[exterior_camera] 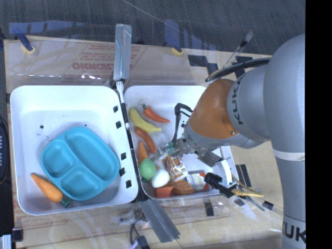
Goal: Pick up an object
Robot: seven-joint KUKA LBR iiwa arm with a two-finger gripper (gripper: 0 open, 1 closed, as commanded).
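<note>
Toys filled the right bin (155,93), heaped toward its near edge, and any one of them would have satisfied the task. The gripper (174,148) hung low over that heap, reaching in from the right beneath the arm's orange band (210,113). Directly below it lay a small printed snack box (175,166), the likeliest target by my reading. It looked light and stiff, with flat card faces that could slide or crush a little, so a hold across its two narrow sides seemed the safest choice. Whether the gripper was spread or pressed together could not be told, since the wrist hid that part, and nothing could be seen caught in it. It may have brushed the top of the pile, though contact was unclear.

Just left of the gripper and slightly lower sat a round green ball (147,168) and a white egg (160,178), both smooth and apt to roll away. Left of it lay an orange carrot (145,139); farther up and left were a yellow banana (141,121) and a red pepper (155,115). Below and to the right of the gripper rested a small bottle (197,180).

Well to the left, in the other bin (31,100), sat a blue divided plate (80,162) with another carrot (46,188) beside it.
</note>
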